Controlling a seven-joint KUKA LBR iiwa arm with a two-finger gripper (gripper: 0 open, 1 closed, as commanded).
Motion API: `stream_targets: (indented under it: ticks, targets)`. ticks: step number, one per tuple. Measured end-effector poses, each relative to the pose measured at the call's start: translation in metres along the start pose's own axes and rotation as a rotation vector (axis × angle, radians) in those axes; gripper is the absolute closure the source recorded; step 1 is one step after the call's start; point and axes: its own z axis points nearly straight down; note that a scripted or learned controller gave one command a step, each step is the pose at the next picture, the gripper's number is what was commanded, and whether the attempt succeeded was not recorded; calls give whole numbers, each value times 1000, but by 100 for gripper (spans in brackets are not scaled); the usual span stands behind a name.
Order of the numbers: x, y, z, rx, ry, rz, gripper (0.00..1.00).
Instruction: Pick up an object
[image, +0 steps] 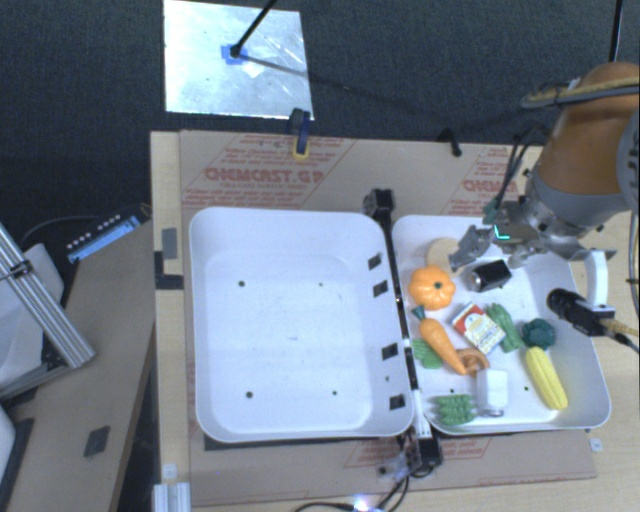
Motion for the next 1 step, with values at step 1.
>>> stream_targets:
  ticks: [1]
  targets:
    - [-31, -57, 79, 10, 1, 7, 0]
